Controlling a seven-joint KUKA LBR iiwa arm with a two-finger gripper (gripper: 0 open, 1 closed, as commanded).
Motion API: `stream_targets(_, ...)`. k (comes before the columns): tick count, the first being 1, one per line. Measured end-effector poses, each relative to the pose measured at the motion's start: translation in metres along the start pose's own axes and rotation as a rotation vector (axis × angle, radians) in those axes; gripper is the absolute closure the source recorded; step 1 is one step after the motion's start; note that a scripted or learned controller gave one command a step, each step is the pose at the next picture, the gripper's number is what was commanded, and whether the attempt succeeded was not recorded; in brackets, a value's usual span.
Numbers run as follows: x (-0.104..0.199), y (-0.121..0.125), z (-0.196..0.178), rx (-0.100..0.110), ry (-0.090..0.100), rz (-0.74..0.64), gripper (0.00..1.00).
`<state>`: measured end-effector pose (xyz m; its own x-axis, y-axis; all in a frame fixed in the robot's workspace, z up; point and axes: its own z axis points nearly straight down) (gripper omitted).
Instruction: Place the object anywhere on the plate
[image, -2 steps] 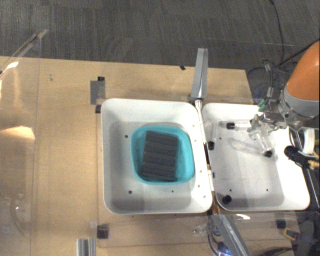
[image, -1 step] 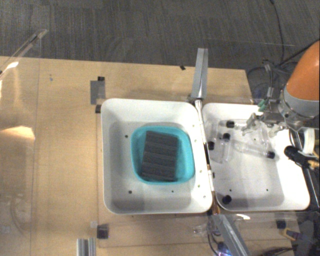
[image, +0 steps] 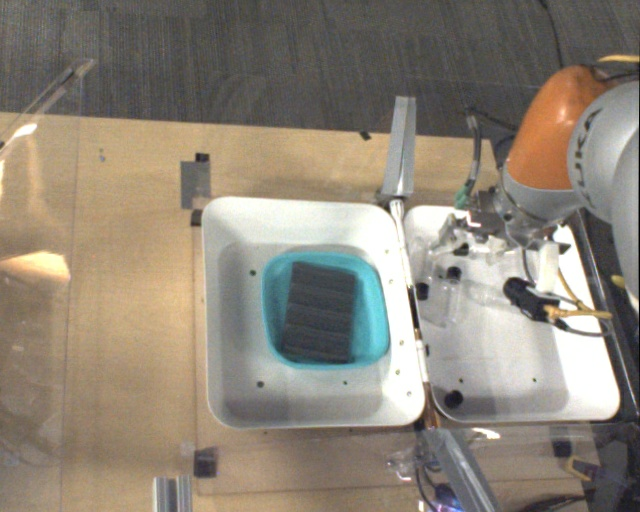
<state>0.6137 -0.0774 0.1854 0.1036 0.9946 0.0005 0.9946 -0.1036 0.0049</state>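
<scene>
**Dark ridged block is lying on the turquoise plate**

The dark ridged block (image: 320, 311) is resting flat in the middle of the turquoise plate (image: 372, 330), which is sitting in the left bin (image: 230, 300). By this the task is looking done. The gripper (image: 455, 255) is hanging over the right bin (image: 520, 380), at its ten o'clock corner, at three o'clock from the plate. It is carrying nothing; its pincer state I cannot tell.

Light wooden bench (image: 110, 330), dark grey carpeted floor (image: 250, 50) beyond, clear plastic sheet (image: 35, 300) at left
</scene>
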Motion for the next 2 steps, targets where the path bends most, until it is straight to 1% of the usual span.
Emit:
stream_targets(1,0.046,-0.062,-0.017,0.002,0.001,0.093,0.0)
stream_targets(2,0.108,-0.066,0.0,0.003,0.0,0.087,0.0)
